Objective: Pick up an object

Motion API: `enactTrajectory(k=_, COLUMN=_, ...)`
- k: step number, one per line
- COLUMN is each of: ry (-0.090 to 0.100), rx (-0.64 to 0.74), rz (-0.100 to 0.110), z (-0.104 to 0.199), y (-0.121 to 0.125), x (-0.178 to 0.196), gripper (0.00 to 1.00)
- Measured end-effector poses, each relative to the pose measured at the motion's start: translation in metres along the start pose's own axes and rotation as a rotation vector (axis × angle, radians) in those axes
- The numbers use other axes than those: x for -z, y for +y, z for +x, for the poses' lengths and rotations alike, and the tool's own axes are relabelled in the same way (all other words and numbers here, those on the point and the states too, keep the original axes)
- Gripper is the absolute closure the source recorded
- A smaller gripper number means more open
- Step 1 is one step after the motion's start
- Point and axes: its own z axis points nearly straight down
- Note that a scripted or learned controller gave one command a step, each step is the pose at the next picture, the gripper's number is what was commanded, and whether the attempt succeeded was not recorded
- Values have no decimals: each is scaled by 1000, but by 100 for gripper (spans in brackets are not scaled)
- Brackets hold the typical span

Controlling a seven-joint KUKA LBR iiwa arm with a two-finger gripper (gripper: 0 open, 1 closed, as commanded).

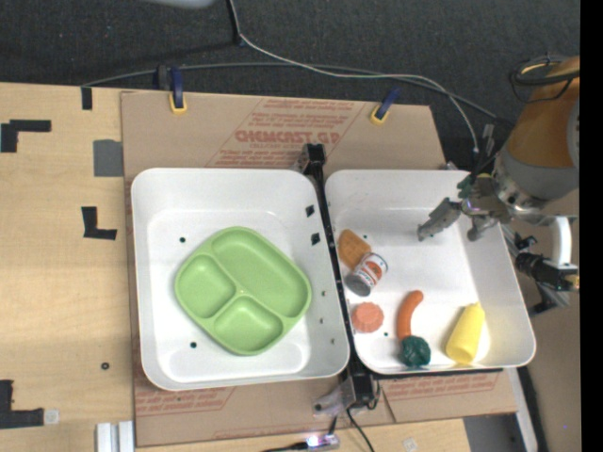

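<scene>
My gripper [457, 227] hangs over the upper right part of the right bin [415, 191], its two fingers spread open with nothing between them. Below and left of it lie the bin's objects. A brown piece [352, 247] and a small can [366, 272] rest by the bin's left wall. A round pink disc [367, 317] lies below them, with an orange carrot-like piece [409, 313] to its right. A dark green lump [415, 351] and a yellow object [466, 333] sit near the front edge.
The left bin [151, 196] holds a green divided plate [242, 290]. A black divider clip sits where the two bins meet, at the top. Cables run across the dark floor behind the cardboard sheet. The arm's orange band and grey body stand at the right edge.
</scene>
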Motion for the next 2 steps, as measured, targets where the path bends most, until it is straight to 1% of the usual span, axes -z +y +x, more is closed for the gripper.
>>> enactTrajectory(k=1, ry=-3, rx=4, rz=-13, z=0, y=3, x=8, gripper=0)
enactTrajectory(k=2, ry=-3, rx=3, rz=-9, z=-8, y=7, x=-42, gripper=0)
